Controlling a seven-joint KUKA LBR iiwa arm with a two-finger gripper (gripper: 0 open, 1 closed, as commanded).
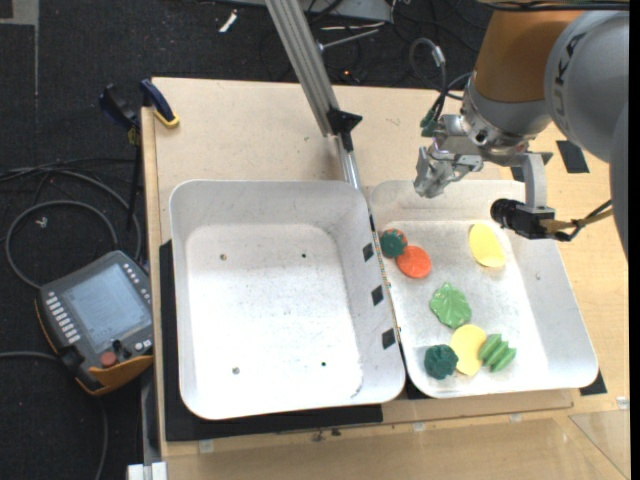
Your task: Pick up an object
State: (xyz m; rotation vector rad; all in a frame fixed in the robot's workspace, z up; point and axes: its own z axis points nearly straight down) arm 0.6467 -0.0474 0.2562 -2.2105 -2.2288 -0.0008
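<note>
The right bin (560,308) holds several small objects: an orange round piece (414,262) beside a dark green and red piece (392,241), a yellow oval (487,246), a light green leaf shape (450,304), and near the front a dark green lump (439,360), a yellow piece (467,347) and a green ridged piece (497,352). My gripper (434,181) hangs above the back edge of the right bin, apart from all of them, with nothing seen between its fingers.
The left bin (270,298) sits beside the right one. A slanted metal pole (310,63) crosses the back of the bench. A black and yellow clamp (150,103) lies at the bench's back left corner. A teach pendant (95,313) rests left of the bench.
</note>
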